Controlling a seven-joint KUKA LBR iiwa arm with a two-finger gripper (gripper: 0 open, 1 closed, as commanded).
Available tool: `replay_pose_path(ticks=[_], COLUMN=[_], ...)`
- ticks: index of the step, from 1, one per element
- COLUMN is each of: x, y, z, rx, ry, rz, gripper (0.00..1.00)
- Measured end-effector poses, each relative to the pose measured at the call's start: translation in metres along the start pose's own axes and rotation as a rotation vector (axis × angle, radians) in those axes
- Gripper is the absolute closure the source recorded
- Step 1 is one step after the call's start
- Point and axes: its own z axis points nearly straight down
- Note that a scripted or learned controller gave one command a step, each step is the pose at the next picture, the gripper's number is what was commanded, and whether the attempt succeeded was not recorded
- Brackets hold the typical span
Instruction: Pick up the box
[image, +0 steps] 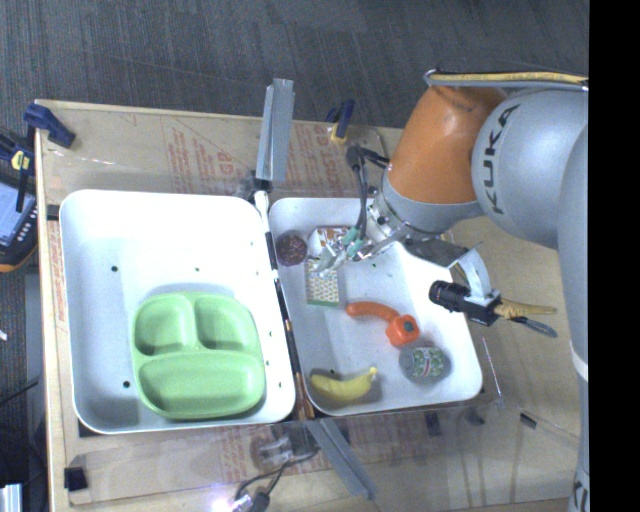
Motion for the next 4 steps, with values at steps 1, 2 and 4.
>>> replay_pose_path(ticks=[1, 2, 4], x=[0.000, -0.031, 0.043], y=[0.000, 0.004, 0.032], z=[0.000, 0.117, -0.023], rx=[0.000, 0.004, 0.000], ry=[0.000, 0.003, 0.000], rz=[0.001, 0.065, -0.042], gripper=[0.00, 0.00, 1.00])
